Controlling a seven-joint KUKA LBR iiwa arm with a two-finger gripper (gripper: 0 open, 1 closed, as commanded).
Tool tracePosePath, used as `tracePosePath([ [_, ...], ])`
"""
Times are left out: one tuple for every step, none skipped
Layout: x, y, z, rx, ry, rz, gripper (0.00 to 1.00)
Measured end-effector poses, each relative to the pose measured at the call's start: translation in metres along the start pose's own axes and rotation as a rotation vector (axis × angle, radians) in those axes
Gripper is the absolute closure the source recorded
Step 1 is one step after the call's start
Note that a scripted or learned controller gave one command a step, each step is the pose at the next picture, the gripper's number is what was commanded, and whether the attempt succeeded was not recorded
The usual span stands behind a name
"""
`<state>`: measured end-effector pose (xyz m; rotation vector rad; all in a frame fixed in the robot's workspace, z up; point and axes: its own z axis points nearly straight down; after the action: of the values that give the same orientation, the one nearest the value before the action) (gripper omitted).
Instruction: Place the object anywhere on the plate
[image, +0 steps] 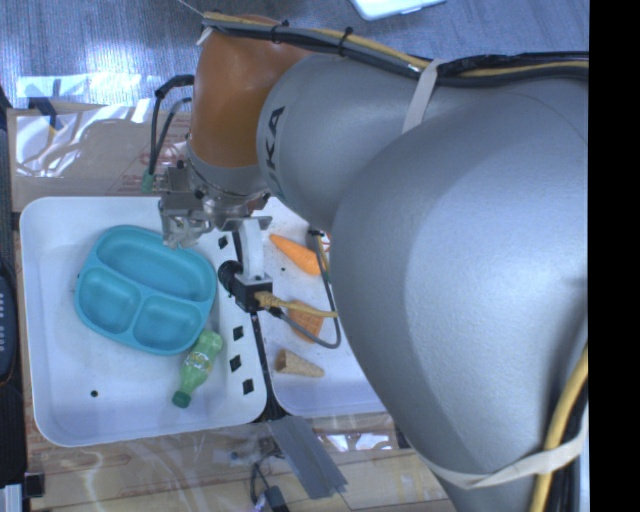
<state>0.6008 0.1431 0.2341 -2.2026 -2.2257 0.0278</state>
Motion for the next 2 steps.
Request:
tracePosePath([
  [0.007, 0.015, -0.128, -0.026, 0.007, 0.002, 1.00],
  [0.077, -0.035, 0.049, -0.005, 0.000, -0.001, 1.00],
])
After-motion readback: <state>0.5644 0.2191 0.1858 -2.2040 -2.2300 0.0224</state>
